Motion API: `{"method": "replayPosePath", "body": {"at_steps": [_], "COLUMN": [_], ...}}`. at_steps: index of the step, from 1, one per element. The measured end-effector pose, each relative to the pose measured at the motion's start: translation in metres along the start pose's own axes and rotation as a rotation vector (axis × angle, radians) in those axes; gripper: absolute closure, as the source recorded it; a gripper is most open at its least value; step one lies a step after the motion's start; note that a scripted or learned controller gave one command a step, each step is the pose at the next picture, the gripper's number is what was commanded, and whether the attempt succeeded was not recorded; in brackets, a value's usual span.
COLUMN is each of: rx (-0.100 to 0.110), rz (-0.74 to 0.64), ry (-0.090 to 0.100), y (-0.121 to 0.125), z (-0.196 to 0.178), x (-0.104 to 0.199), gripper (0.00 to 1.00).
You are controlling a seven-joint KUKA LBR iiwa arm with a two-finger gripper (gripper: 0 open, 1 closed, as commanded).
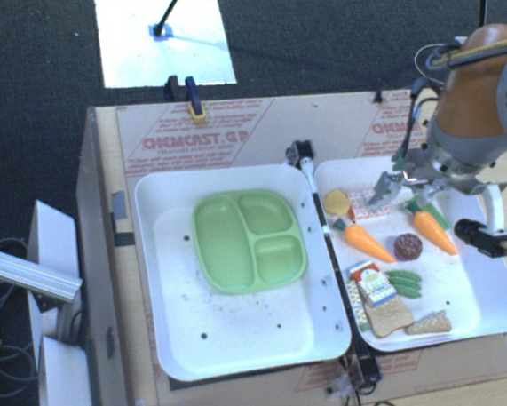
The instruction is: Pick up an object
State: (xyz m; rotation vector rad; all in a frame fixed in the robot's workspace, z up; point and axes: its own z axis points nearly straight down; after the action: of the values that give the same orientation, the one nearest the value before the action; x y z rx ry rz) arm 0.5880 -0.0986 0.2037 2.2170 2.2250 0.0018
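My gripper [397,194] hangs over the back of the right bin [499,294], fingers spread and nothing between them. Just below it lie a red-and-white packet [363,206] and a yellow round piece [336,202]. An orange carrot [365,241] lies in front of the gripper to the left, and a second carrot [433,228] sits to its right, close to one fingertip. A dark red disc [408,246] rests between the two carrots. Nearer the front are green pea pods [405,282], a small carton [374,285], a slice of toast [388,317] and a cracker piece [429,323].
The left bin [181,329] holds a green divided plate [248,241]. A ridge [324,235] where the bin walls meet separates the two bins. A black connector [480,236] on a cable juts from the arm over the right bin's right side.
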Motion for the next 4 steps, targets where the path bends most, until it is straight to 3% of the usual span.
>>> {"method": "replayPosePath", "body": {"at_steps": [1, 2, 3, 4], "rx": [-0.014, 0.047, 0.000, 0.000], "rz": [0.003, -0.005, -0.001, -0.001], "ry": [-0.004, 0.009, 0.000, -0.001], "y": [-0.007, 0.059, 0.081, 0.081], "z": [0.103, 0.123, 0.119, 0.119], "x": [-0.019, -0.021, -0.003, -0.004], "gripper": [0.00, 0.00, 0.00, 0.00]}}
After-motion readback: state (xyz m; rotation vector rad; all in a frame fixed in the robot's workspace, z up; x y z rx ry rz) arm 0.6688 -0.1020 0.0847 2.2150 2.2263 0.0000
